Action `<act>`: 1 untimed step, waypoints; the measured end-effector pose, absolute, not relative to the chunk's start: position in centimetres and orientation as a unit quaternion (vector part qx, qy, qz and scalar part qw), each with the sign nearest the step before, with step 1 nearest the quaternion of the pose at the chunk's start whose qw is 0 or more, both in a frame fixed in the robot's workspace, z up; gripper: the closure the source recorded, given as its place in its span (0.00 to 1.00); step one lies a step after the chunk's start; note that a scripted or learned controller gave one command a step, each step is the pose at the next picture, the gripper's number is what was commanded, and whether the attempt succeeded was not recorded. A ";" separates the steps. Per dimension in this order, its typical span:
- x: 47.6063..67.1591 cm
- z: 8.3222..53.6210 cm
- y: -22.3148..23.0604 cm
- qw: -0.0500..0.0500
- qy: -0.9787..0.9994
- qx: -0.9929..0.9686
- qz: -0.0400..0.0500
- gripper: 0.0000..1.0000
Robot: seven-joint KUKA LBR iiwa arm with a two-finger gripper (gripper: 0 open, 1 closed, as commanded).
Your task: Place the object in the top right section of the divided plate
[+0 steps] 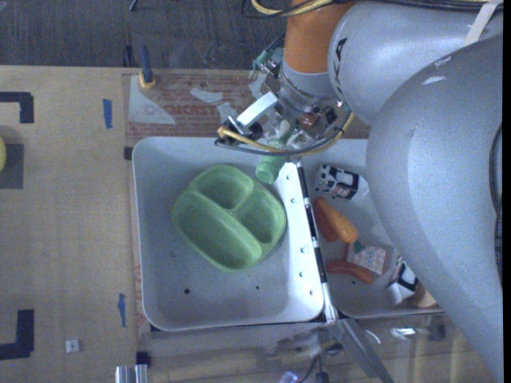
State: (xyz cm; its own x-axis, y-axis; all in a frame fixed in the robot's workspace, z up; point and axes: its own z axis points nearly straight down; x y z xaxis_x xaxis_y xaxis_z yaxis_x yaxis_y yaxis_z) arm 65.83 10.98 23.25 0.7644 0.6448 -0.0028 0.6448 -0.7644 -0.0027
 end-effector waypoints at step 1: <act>65.9 24.3 11.1 0.001 -0.345 -0.939 0.001 1.00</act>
